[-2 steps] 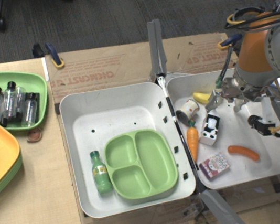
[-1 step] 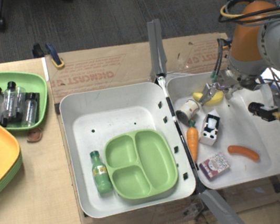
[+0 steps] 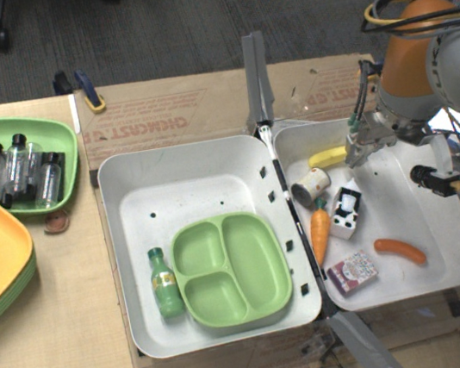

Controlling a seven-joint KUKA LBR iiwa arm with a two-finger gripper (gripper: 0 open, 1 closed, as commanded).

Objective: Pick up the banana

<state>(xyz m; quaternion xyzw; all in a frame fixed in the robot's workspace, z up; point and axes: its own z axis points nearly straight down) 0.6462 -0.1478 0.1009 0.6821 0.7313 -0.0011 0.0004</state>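
Observation:
The banana (image 3: 327, 156) is yellow and lies near the back wall of the right bin (image 3: 454, 272), left of the middle. My gripper (image 3: 355, 149) hangs low at the banana's right end, touching it or just above it. The wrist hides that end of the fruit. The grey arm with its orange band (image 3: 410, 61) comes in from the upper right.
The right bin also holds a tan cup (image 3: 310, 183), a carrot (image 3: 320, 234), a black-and-white box (image 3: 346, 210), an orange sausage (image 3: 399, 251) and a pink carton (image 3: 352, 273). In the left bin (image 3: 129, 204) sit a green divided plate (image 3: 229, 268) and a green bottle (image 3: 164, 281).

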